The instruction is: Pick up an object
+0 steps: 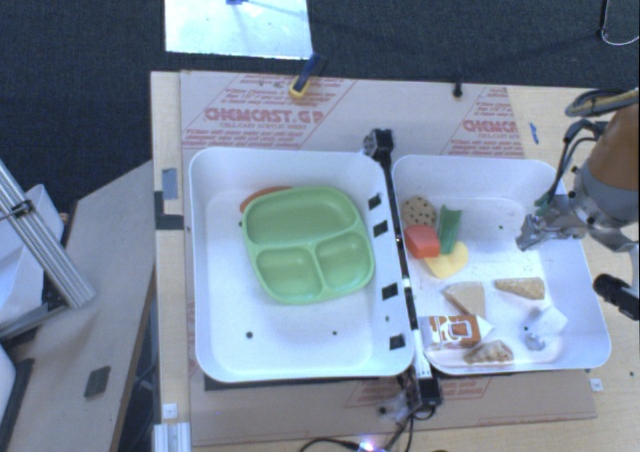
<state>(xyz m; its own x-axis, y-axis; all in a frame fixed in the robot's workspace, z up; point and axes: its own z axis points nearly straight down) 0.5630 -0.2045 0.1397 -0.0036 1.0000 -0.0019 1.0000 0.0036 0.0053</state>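
While the left white bin (215, 340) holds a pale green three-compartment plastic tray (305, 245) over something orange-red, the right white bin (575, 355) carries the small pieces: a speckled round cookie (418, 210), a red block (422, 241) touching a green upright piece (449, 227), a yellow flat slice (448, 262) and, further right, a tan wedge of toy bread (521, 288). That wedge looks light, stiff and thin, so I judge it best pinched across its narrow sides. It lies just below the gripper (533, 231), apart from it; whether the gripper is parted or closed I cannot tell, and nothing shows in it.
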